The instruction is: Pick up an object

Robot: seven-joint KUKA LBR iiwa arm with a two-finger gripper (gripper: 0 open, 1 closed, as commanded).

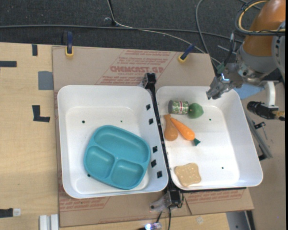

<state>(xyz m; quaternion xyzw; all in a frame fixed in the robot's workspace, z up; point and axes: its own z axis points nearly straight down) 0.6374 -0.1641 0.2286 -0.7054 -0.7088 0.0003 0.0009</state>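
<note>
Your gripper (214, 93) hangs over the right bin's (247, 143) far rim, nothing visibly held; whether it's spread, I can't tell. The carrot (183, 128) lies mid-bin, just this side of the can (178, 107).

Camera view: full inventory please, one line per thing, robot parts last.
white bins: 2, white, side by side on the bench
divided plate: 1, teal, in the left bin
can: 1, green label, far part of the right bin, lying on its side
green fruit: 1, green, right bin, beside the can
carrot: 1, orange with green tip, right bin, middle
orange piece: 1, orange, right bin, by the divider, beside the carrot
toast slice: 1, tan, near part of the right bin
clamps: 2, yellow and blue, far edge of the board
arm: 1, grey and orange, upper right
pincer: 1, dark, over the right bin's far rim
</note>
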